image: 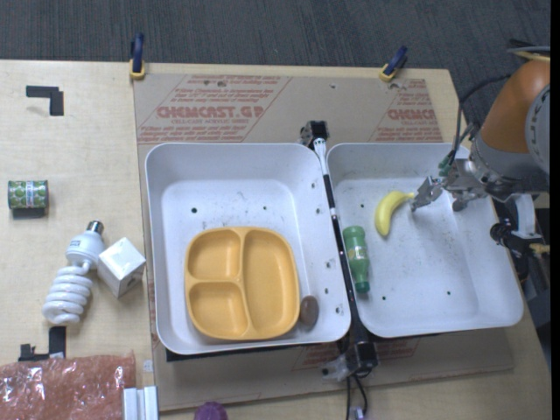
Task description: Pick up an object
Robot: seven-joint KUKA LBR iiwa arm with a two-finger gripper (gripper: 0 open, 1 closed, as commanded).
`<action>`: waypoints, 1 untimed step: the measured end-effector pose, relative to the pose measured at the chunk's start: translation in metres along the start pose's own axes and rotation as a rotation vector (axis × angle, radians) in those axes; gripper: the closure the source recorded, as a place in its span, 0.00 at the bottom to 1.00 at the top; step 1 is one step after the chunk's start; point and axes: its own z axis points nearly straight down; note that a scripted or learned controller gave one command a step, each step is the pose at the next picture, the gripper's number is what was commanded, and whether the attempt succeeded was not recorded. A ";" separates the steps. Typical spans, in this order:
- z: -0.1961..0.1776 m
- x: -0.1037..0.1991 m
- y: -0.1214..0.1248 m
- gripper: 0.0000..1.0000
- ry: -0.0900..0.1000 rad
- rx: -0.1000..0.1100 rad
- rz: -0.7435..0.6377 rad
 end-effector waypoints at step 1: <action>0.000 0.034 -0.086 0.00 0.000 0.001 0.005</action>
